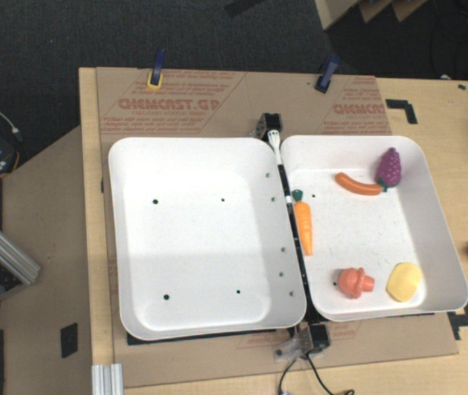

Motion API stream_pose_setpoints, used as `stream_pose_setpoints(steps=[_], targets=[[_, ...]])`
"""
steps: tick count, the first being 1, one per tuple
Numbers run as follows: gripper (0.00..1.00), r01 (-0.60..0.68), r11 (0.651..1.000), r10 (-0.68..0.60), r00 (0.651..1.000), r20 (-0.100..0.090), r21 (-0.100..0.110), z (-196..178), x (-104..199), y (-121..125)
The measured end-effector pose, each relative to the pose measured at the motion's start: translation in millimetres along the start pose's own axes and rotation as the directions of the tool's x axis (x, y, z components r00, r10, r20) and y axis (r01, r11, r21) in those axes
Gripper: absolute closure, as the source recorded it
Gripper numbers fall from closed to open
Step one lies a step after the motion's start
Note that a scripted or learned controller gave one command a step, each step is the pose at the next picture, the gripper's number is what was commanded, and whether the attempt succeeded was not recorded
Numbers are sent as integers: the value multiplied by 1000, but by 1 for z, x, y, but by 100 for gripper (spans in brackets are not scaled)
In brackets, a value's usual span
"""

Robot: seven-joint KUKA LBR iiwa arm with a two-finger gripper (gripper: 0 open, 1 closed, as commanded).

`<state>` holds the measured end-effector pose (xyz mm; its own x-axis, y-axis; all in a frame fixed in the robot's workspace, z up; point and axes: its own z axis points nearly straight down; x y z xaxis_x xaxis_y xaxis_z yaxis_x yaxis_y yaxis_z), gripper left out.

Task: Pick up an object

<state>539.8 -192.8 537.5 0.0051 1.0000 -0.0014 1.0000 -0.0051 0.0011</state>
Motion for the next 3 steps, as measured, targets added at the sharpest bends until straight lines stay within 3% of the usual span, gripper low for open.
stream_pose_setpoints(steps=[1,2,3], targets=[[100,1,1000,-1,1000,-4,10,108,-23,-63],[100,5,1000,-5,1000,-7,15,275,-6,-63],[100,3,1000,-3,1000,4,-5,226,-33,-60]])
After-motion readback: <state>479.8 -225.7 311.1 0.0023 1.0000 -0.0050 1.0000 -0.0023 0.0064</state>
